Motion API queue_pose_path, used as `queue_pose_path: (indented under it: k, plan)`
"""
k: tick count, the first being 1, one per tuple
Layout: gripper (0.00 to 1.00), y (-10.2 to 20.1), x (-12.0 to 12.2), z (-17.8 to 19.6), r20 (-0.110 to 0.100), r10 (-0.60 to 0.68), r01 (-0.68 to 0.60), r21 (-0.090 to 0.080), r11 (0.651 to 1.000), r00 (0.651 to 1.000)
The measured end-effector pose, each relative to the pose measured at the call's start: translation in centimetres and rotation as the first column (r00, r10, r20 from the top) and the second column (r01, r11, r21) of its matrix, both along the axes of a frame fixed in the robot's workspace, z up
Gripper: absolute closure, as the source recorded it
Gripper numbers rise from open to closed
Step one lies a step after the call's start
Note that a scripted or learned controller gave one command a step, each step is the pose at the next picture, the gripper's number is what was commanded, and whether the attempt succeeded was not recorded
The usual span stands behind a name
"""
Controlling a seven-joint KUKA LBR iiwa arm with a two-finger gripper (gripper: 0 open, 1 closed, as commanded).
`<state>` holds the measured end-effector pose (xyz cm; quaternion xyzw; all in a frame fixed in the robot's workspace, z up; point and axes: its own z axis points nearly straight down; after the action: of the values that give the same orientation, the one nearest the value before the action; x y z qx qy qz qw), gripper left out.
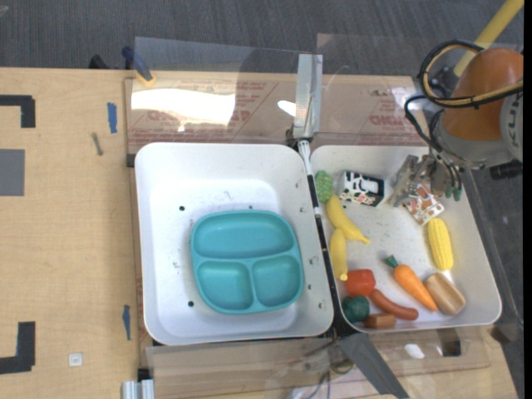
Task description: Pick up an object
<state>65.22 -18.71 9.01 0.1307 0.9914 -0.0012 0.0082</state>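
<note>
The right bin [478,248] holds several toy foods. A yellow corn cob [439,243] lies near its right wall, with a carrot [410,282] and a brown bun [445,294] in front of it. Along the left wall are a banana [343,219], a second yellow piece [338,257], a red piece [360,283] and a dark green one [355,307]. A black-and-white block [362,188] sits at the back. My gripper [428,179] hangs low at the bin's back right, just above a small red-and-white patterned piece [424,206]. Whether it touches that piece is unclear.
The left bin [158,223] holds a teal divided plate [247,260]. A red sausage [393,304] lies by the right bin's front wall. A clear panel and a metal post [308,98] stand behind the bins. Cables loop over the orange wrist [486,81].
</note>
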Motion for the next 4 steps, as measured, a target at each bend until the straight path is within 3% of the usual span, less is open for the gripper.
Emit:
queue_pose_path:
  k: [1,2,3,4]
  plan:
    - [1.0,-2.8,-9.3,-0.1,-0.008,-0.036,0.036,0.001,0.999,0.999]
    - [1.0,-2.8,-4.4,-0.2,-0.01,-0.32,0.32,0.014,0.947,0.947]
    - [1.0,3.8,-1.1,9.2,-0.002,-0.431,0.431,0.01,0.902,0.902]
    - [1.0,-0.5,-3.3,-0.1,-0.007,-0.295,0.295,0.005,0.956,0.956]
